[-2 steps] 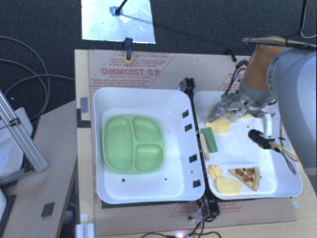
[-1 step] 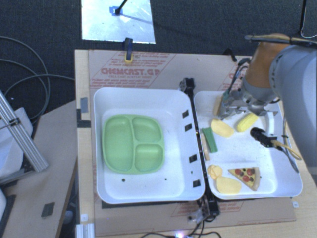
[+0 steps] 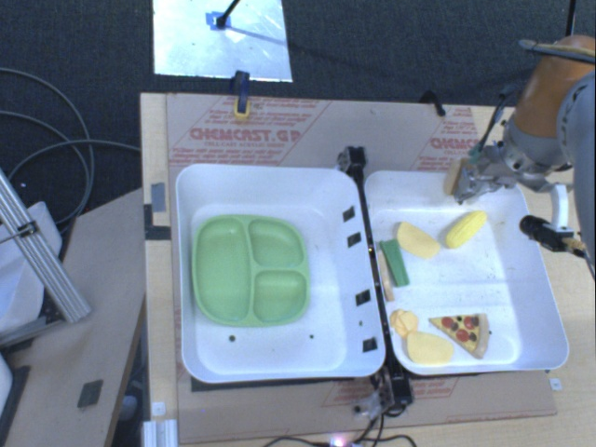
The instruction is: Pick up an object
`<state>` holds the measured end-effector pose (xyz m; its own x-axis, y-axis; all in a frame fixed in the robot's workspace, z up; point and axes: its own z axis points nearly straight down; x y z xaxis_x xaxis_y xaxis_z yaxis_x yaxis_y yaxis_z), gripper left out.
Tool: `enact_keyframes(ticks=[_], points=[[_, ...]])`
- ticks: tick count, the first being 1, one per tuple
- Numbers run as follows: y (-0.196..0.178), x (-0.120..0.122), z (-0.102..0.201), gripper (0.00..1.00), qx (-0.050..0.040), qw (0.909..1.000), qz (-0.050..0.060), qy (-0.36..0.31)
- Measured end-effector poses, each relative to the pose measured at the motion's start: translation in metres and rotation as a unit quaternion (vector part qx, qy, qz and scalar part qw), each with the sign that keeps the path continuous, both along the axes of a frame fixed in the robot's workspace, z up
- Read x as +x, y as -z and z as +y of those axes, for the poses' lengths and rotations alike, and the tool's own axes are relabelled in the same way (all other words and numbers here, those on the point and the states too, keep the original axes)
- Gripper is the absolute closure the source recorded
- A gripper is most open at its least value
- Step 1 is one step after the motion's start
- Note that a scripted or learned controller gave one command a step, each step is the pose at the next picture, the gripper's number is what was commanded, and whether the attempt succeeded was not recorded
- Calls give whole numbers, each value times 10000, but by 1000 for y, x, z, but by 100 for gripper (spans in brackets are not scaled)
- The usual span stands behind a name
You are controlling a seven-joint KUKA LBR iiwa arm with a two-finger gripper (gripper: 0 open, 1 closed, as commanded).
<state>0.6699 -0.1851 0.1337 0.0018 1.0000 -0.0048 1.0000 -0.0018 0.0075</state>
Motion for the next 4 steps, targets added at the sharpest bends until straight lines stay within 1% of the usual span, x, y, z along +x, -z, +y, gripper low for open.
enact_keyframes(ticks=[1,2,3,4], points=[[-21,-1,-23,100,8,10000,9,-10],[-23,-58,-22,100,24,10000,47,-7],[-2,-62,18,100,30,10000,36,-40],[15,-45,51,100,25,10000,24,-46]])
